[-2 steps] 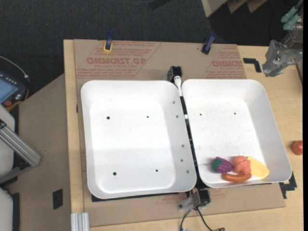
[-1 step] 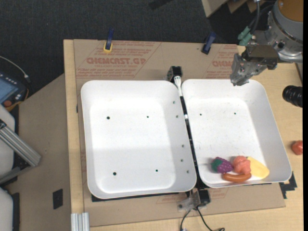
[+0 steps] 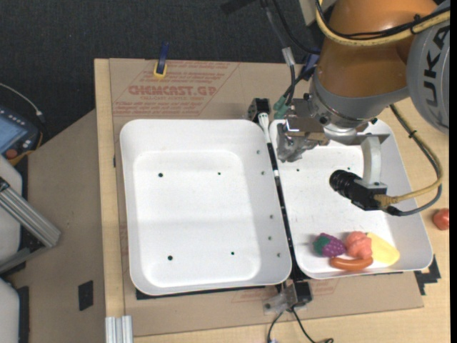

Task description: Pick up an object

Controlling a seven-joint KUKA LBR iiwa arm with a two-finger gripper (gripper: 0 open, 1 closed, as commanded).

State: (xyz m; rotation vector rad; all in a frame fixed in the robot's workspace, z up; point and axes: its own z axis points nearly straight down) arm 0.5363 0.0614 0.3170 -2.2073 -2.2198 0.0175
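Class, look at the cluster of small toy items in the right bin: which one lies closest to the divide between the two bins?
The purple toy. It sits at the cluster's left end, while the pink, orange and yellow pieces lie further right.

Fixed overhead view, slanted downward.
Looks from above onto both white bins (image 3: 193, 131), fairly near; arm (image 3: 371, 41) entering from right.
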